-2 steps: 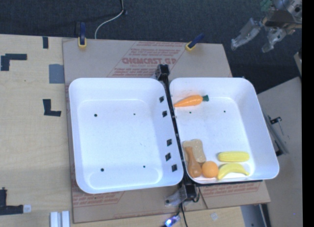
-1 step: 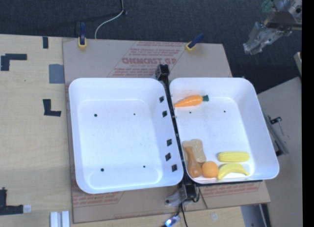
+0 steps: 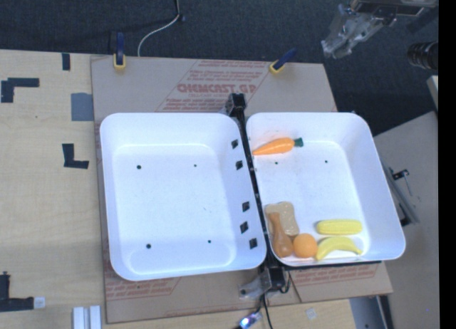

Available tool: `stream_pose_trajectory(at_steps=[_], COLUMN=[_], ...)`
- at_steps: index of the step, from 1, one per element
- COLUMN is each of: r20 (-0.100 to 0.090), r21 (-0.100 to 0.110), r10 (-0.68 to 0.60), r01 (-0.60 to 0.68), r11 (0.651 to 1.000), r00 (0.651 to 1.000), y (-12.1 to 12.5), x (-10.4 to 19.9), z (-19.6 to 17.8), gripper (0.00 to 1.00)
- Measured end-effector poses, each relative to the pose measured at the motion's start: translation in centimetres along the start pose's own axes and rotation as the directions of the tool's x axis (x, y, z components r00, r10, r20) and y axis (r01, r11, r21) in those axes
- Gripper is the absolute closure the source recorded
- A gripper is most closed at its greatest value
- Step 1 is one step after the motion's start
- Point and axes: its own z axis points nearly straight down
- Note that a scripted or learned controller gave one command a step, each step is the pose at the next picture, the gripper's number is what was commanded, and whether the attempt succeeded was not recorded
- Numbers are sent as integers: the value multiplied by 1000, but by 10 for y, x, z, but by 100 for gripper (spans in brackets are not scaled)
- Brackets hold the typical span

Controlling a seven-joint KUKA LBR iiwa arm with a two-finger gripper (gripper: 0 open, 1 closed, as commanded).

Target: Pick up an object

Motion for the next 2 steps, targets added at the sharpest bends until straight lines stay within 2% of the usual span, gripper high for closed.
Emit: stream_pose_trajectory(at_steps=[1,2], r20=[2,4], r21=[4,7], r10=[5,8], r01=[-5,-8], r11=[1000,1000], r00=[1000,1000], y=[32,31], x=[45,42], z=[-17,-27], gripper=[100,100])
